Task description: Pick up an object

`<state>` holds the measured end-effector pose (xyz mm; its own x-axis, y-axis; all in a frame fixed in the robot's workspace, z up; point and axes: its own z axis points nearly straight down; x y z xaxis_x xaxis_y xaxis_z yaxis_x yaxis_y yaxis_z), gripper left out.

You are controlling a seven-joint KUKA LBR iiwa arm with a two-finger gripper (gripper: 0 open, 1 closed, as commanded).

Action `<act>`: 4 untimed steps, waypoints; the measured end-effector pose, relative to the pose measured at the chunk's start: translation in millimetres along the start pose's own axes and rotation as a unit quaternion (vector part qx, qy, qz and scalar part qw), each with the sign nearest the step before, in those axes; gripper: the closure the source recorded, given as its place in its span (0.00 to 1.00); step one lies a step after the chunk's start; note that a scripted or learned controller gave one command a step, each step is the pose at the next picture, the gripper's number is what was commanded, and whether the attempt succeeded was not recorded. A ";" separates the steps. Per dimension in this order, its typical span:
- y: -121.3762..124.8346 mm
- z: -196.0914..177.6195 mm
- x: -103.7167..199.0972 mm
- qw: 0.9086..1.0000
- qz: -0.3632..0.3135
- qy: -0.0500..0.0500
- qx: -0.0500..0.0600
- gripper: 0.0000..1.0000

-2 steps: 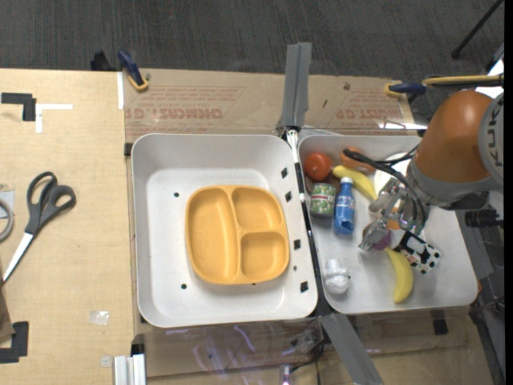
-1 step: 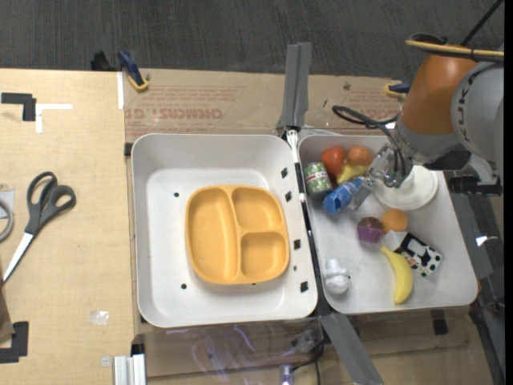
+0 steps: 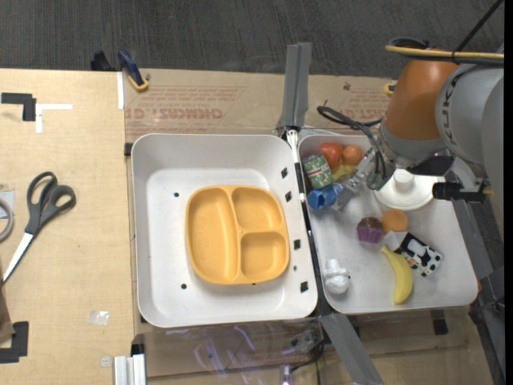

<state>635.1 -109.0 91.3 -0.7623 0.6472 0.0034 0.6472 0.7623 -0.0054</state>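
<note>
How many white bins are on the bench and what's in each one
2. The left bin holds a yellow divided plate. The right bin holds a banana, a purple cup and other small items; the arm may hide more there.

Two white bins side by side: left bin (image 3: 152, 239) at centre frame, right bin (image 3: 449, 283) toward the right. Left bin: one yellow divided plate (image 3: 238, 234). Right bin: one banana (image 3: 398, 274), one red tomato (image 3: 330, 152), one green can (image 3: 317, 169), one blue cup (image 3: 322, 196), one purple cupcake (image 3: 369, 230), one black-and-white block (image 3: 420, 256), one small white ball (image 3: 336, 279); left of frame, on the bench, one pair of scissors (image 3: 38, 212).
</note>
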 end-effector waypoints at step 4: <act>-83.6 0.1 51.2 0.988 0.154 -0.002 -0.002 0.00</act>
<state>542.0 -139.6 91.9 -0.5284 0.8490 -0.0007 0.8490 0.5284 -0.0009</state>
